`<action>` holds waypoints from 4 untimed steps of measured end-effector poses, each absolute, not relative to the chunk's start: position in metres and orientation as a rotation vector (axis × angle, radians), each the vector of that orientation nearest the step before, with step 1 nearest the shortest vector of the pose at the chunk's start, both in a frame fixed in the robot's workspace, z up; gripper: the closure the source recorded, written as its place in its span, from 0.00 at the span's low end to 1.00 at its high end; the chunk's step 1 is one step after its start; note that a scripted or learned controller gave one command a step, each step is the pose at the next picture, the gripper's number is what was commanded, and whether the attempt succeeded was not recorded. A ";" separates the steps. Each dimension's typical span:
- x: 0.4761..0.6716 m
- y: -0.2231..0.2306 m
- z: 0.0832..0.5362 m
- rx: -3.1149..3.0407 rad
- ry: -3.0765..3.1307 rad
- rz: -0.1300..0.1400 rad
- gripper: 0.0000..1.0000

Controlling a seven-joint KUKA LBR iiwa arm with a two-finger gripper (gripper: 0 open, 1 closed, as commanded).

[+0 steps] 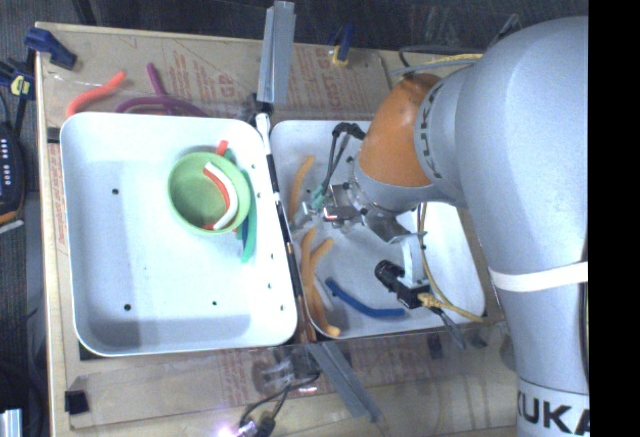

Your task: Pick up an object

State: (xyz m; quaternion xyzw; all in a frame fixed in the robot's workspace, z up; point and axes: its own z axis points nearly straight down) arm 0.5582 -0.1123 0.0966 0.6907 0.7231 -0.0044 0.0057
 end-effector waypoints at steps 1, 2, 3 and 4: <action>0.559 -0.111 0.105 2.159 2.267 -0.008 1.00; 0.559 -0.111 0.105 2.158 2.267 -0.008 0.00; 0.559 -0.111 0.115 2.154 2.265 -0.006 1.00; 0.559 -0.111 0.115 2.153 2.266 -0.007 0.00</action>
